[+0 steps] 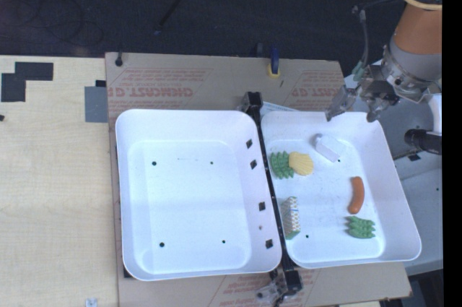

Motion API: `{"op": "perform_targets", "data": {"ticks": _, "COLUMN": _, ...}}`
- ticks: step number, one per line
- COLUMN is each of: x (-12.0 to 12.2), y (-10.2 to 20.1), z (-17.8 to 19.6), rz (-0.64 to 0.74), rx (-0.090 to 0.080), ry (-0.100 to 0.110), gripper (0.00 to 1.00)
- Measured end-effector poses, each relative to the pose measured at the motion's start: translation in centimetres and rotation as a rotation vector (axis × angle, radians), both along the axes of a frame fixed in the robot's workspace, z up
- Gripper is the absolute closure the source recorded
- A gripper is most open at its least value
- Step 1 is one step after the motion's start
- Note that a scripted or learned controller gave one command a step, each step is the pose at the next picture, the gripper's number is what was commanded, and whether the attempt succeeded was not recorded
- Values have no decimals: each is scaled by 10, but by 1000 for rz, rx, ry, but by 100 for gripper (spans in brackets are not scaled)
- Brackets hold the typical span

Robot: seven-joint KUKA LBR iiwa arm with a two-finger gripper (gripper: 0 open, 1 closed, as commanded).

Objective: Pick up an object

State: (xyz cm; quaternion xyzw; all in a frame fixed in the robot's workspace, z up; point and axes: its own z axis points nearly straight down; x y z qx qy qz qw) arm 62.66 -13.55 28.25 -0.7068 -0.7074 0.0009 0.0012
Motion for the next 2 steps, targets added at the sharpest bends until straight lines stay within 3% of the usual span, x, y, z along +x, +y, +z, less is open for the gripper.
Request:
{"op": "perform_targets", "data": {"ticks": 1, "x": 18, "y": 38, "z": 149, "rz": 5, "rx": -2, "ry": -19, "gripper": 0}}
{"op": "perform_targets", "data": {"ticks": 2, "x": 16, "y": 37, "z": 149, "rz": 5, "rx": -2, "ry": 1, "gripper": 100}}
